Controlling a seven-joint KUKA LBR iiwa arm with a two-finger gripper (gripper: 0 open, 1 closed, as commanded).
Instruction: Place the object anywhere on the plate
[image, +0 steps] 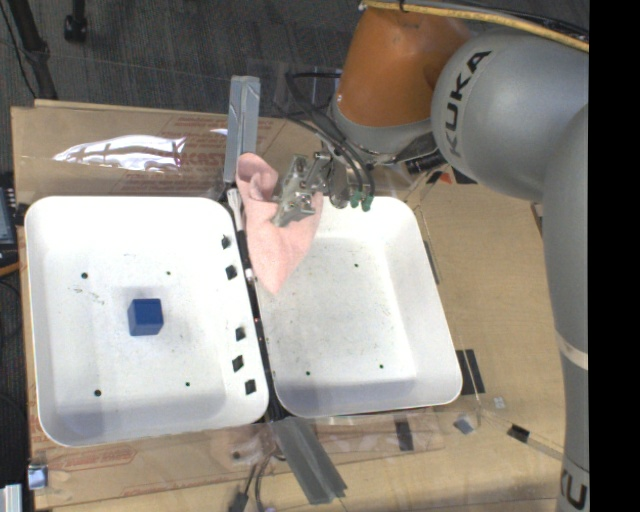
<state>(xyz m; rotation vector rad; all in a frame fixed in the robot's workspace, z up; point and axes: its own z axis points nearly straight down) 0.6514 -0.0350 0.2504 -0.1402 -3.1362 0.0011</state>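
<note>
The arm reaches in over the far edge of the right bin (430, 300), its claw (300, 200) low above the pink plate (280, 240). The plate leans against the divider between the two bins, just below and beside the claw and partly under it. The object, a small blue cube (146, 316), lies well apart from the claw, on the floor of the left bin (60, 300). Nothing is seen between the claw's fingers; whether they stand wide or narrow cannot be told, as wrist hardware and cables crowd them. To do the step well, the claw would likely need to cross to the cube, descend squarely over it, and close on two opposite faces. The plate's upper rim is hidden behind the claw, and its tilt is hard to judge.
</note>
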